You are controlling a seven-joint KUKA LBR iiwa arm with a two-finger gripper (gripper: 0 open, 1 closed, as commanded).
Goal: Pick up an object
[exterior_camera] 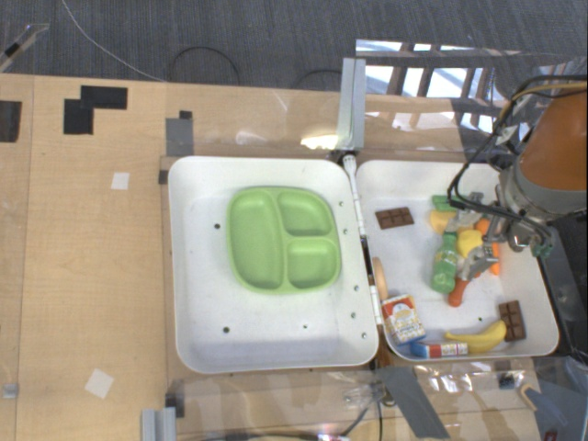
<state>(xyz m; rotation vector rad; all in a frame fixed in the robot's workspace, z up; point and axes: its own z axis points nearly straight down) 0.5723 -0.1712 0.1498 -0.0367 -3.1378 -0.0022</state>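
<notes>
My gripper [477, 263] hangs low over the right bin [413, 186], in the middle of a cluster of toy food. Directly to its left lies a green bottle [446, 263]. A yellow piece [469, 241] sits just above the gripper, and an orange carrot [458, 290] pokes out below it. The grey arm with its orange band [556, 145] comes in from the right and hides part of the cluster.
The same bin holds a brown chocolate bar [396, 217], a second chocolate piece [512, 320], a banana [478, 336], a small carton [402, 318] and a blue-white tube [434, 348]. A green divided plate [282, 239] lies in the left bin [197, 320].
</notes>
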